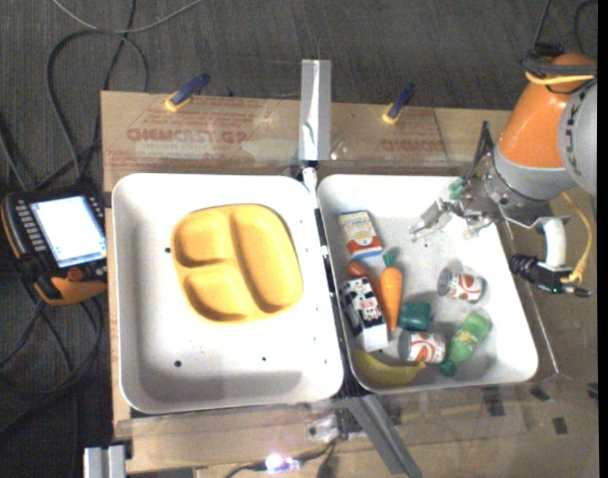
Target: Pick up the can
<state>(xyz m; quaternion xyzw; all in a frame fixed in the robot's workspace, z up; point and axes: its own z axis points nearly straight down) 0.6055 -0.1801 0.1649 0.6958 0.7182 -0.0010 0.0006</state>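
in the camera view, two shallow white bins are seen side by side on the tabletop (134, 132). the left bin (134, 297) is occupied by a yellow divided tray (238, 261). the right bin (517, 352) is crowded with small things: a milk carton (361, 235) near the top, a carrot (391, 294) upright in the middle, a black-and-white carton (363, 309) to its left, a teal cup (415, 316), a banana (388, 368) along the bottom wall and a green bottle (466, 339) at the lower right. two cans are seen: one can (462, 285) lies on its side, apart from the rest, below the end effector; a second can (421, 347) lies between the banana and the green bottle. the arm is extended in from the right, and its end effector (446, 213) is held over the upper part of the right bin, with nothing between its fingers, which appear spread apart.
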